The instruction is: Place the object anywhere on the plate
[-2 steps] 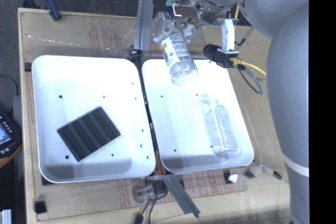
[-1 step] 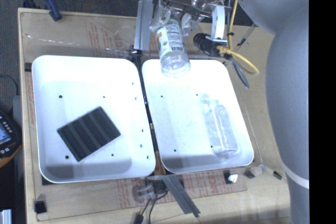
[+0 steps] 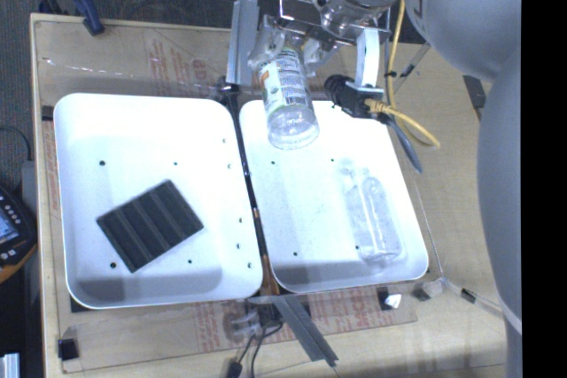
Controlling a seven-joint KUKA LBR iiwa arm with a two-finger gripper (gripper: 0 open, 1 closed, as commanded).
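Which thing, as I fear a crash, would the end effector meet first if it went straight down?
Likely the right bin floor near its back-left corner; the bottle it grips would touch before the end effector. Depth is unclear.

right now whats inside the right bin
A clear plastic bottle lies on the floor of the right bin. A second clear bottle hangs in the gripper above its back edge, covering that part of the rim.

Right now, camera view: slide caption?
Gripper holds clear bottle above right bin; dark plate in left bin.
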